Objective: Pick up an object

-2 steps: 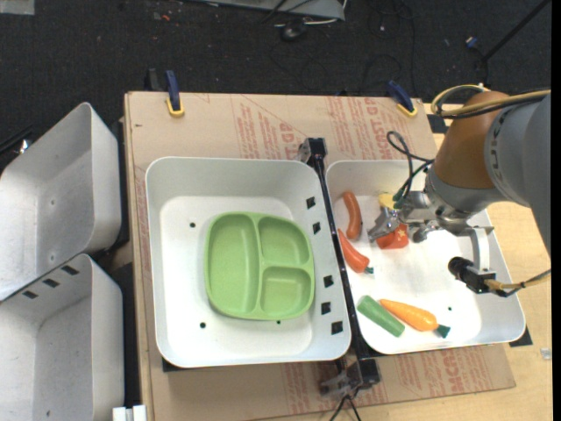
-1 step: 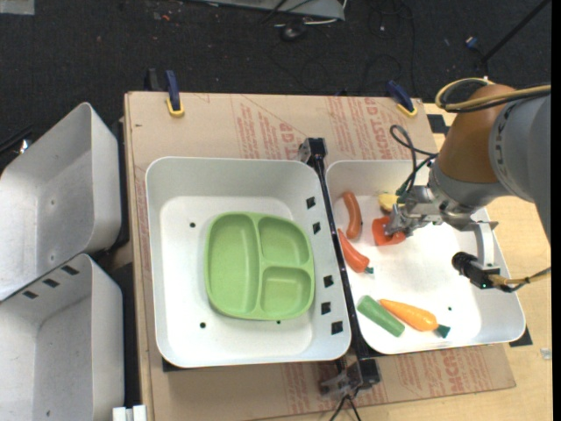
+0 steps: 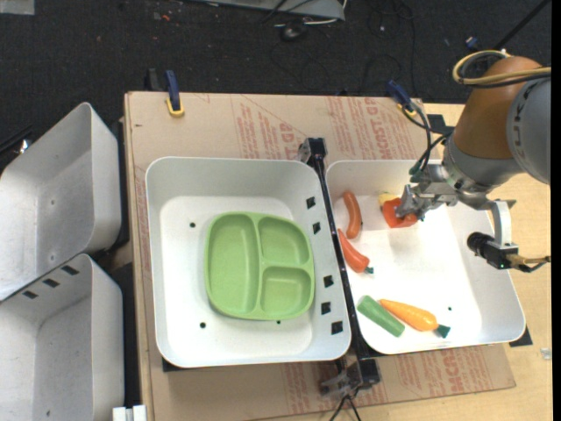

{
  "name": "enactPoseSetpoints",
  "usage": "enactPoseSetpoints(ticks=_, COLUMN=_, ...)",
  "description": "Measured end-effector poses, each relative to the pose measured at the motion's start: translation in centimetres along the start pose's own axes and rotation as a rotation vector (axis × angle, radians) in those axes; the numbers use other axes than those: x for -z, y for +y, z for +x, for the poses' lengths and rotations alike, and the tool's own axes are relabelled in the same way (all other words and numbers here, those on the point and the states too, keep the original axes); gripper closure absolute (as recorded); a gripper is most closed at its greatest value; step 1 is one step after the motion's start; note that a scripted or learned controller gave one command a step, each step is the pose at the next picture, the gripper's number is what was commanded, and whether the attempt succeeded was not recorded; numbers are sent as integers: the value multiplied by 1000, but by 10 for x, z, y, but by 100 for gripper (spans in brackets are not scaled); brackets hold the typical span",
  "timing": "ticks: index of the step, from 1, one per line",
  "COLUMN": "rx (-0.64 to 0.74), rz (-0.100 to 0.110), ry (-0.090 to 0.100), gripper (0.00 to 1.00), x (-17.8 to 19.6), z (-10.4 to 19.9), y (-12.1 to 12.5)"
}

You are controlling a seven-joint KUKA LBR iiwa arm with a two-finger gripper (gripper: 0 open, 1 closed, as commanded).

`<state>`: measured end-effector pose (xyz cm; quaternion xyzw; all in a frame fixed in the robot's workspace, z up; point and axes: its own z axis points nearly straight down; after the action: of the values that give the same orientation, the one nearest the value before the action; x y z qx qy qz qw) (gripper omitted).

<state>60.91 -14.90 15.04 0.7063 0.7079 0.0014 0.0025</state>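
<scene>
The right bin point(image 3: 491, 301) holds several toy foods. A red-orange piece with a yellow end point(image 3: 396, 210) lies near its back wall, and my gripper point(image 3: 415, 201) is down right at it, touching or nearly so. The fingers are hidden under the wrist. An orange sausage shape point(image 3: 352, 213) lies at the bin's left side, with a red chilli point(image 3: 353, 253) just in front of it. Near the front edge, a green piece point(image 3: 380, 315) lies beside an orange carrot point(image 3: 412, 314).
The left bin point(image 3: 175, 191) holds a green divided plate point(image 3: 261, 266). Spare white bins point(image 3: 53, 235) are stacked off the bench at the left. A black clamp point(image 3: 315, 150) sits where the two bins meet at the back. Cables point(image 3: 500, 253) hang beside the wrist.
</scene>
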Motion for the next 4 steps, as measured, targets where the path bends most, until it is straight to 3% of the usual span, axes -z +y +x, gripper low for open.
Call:
enactPoseSetpoints(ticks=2, rx=2, rz=-1, ry=0, gripper=100, x=103, z=20, y=5)
enactPoseSetpoints(ticks=4, rx=4, rz=8, ry=3, gripper=100, x=102, z=117, y=-41)
